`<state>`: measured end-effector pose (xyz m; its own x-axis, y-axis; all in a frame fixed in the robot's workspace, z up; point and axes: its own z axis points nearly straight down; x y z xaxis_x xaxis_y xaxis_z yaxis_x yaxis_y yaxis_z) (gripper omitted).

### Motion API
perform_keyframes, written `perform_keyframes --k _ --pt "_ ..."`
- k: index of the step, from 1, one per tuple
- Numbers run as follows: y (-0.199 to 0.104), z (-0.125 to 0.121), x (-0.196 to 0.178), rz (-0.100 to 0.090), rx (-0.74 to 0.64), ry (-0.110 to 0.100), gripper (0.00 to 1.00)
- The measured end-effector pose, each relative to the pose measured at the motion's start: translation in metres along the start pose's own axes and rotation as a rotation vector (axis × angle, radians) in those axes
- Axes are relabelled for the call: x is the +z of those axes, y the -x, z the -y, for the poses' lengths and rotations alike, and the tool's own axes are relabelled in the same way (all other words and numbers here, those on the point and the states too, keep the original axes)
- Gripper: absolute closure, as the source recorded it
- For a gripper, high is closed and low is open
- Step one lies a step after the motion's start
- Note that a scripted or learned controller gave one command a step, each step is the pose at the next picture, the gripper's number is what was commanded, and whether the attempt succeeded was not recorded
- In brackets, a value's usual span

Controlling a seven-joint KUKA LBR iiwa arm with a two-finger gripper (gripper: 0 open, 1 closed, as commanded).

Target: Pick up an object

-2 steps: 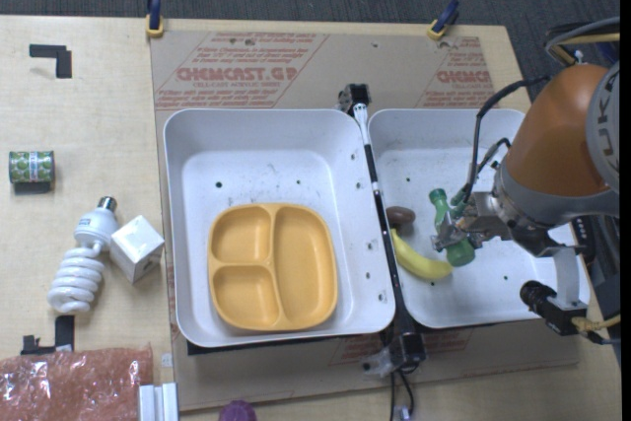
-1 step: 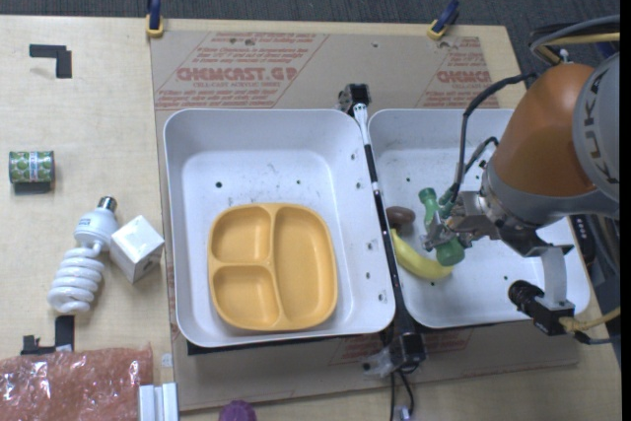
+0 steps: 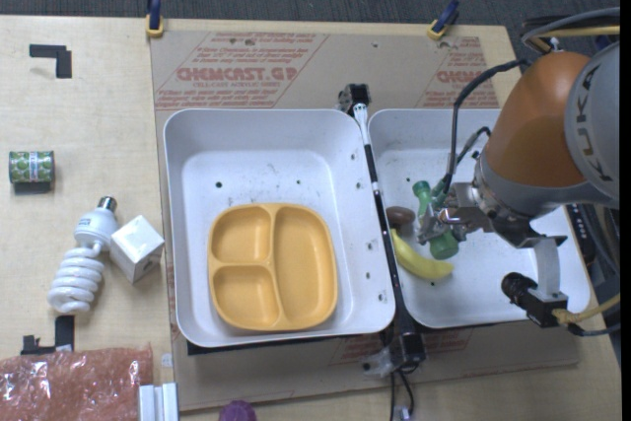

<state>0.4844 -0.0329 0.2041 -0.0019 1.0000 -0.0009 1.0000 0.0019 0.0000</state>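
In the right bin (image 3: 493, 306) lie a yellow banana (image 3: 419, 259), a small brown round object (image 3: 399, 216) and a green bottle (image 3: 442, 242). My gripper (image 3: 437, 220) hangs low over the left part of this bin, directly above the middle of the green bottle. The bottle's cap end shows above the gripper and its body below it. The banana lies just below and left of the gripper, with the brown object at its upper end. Whether the gripper touches the bottle cannot be made out.
The left bin (image 3: 187, 212) holds a yellow divided plate (image 3: 273, 266). On the bench to the left lie a spiral light bulb (image 3: 81, 256), a white cube (image 3: 136, 247), a small green can (image 3: 31, 168) and a pink bag (image 3: 69, 385).
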Motion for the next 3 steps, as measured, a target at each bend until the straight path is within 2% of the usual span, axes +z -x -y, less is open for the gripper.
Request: perform_keyframes --k 1,2,3 --pt "-0.012 0.006 -0.006 -0.001 -0.001 0.001 1.0" --pt "-0.026 0.007 0.012 -0.001 0.0 -0.002 1.0" --pt "-0.037 -0.029 0.012 0.0 -0.001 0.0 1.0"
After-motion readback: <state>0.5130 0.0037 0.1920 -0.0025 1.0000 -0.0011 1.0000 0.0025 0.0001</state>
